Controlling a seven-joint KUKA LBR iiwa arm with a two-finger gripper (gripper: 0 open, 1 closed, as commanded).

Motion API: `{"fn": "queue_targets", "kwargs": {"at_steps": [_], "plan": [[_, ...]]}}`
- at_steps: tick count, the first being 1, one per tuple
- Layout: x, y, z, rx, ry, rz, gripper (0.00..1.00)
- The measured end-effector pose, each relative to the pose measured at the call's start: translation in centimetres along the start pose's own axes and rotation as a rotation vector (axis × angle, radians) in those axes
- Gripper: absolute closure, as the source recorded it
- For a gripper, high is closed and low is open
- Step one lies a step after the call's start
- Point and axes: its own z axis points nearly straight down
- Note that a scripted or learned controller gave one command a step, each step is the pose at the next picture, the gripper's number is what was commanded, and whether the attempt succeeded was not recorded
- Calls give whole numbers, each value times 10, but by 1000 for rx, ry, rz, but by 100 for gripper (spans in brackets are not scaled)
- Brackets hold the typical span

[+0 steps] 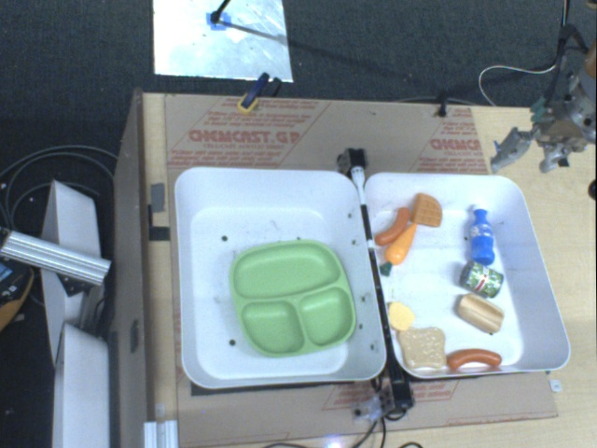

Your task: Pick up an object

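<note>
Cardboard bench (308, 129) bears two white bins (201, 250) over dark carpet; jaws (536, 147) (far right) unreadable, cannot tell.

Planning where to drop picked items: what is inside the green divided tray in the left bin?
The green tray in the left bin shows three bare compartments with nothing lying in them. The bin floor beneath the tray is covered, so whatever is under it cannot be seen.

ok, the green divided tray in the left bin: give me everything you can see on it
The pale green plastic divided tray lies flat, right side up, on the floor of the left white bin, towards its right, near side. Rounded corners, three compartments: one wide one at the far side, two smaller ones nearer the camera. Nothing lies in it. It sits slightly turned against the bin's walls.
</note>
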Motion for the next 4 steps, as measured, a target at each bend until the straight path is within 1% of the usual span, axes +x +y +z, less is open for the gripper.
{"fn": "queue_targets", "kwargs": {"at_steps": [1,2,3,4], "plan": [[-1,-12,97,2,1,1,0],[-1,-30,190,1,0,2,0],[22,-83,189,2,1,3,0],[0,17,188,2,3,0,0]]}}
